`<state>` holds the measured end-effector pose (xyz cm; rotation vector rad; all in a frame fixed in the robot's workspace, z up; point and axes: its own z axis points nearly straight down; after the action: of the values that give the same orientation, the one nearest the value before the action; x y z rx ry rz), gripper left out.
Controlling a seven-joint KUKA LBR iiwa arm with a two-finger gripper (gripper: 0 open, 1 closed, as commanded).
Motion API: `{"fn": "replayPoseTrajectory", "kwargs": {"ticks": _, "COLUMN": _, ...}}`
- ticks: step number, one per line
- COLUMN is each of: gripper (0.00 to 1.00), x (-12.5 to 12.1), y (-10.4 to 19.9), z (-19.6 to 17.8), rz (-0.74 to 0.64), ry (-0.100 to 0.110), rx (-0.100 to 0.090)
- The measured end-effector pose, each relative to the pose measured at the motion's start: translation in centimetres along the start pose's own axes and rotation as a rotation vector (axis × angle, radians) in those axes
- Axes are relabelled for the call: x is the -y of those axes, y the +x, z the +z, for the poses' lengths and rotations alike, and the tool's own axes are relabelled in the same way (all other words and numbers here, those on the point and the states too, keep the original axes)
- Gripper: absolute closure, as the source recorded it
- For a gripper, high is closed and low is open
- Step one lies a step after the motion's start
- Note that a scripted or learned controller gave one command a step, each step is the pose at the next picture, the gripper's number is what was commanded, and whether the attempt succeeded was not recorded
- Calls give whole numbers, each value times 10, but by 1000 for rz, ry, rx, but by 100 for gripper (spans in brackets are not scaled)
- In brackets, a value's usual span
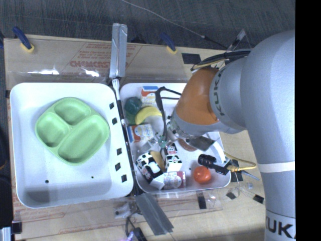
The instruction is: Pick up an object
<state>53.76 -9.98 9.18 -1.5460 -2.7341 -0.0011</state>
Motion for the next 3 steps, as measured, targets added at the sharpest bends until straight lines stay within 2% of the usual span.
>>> {"fn": "replayPoseTrajectory", "kwargs": {"ticks": 1, "gripper": 100, "x": -1, "y": 0, "z": -10, "rz": -6, "ry": -1, "rx": -1}}
{"fn": "replayPoseTrajectory", "kwargs": {"ticks": 2, "gripper": 100, "x": -32, "y": -48, "z": -31, "rz": -63, "ry": -1, "rx": 2}}
{"fn": "replayPoseTrajectory", "kwargs": {"ticks": 3, "gripper": 0, "x": -32, "y": -47, "z": -31, "rz": -64, "ry": 0, "rx": 1}}
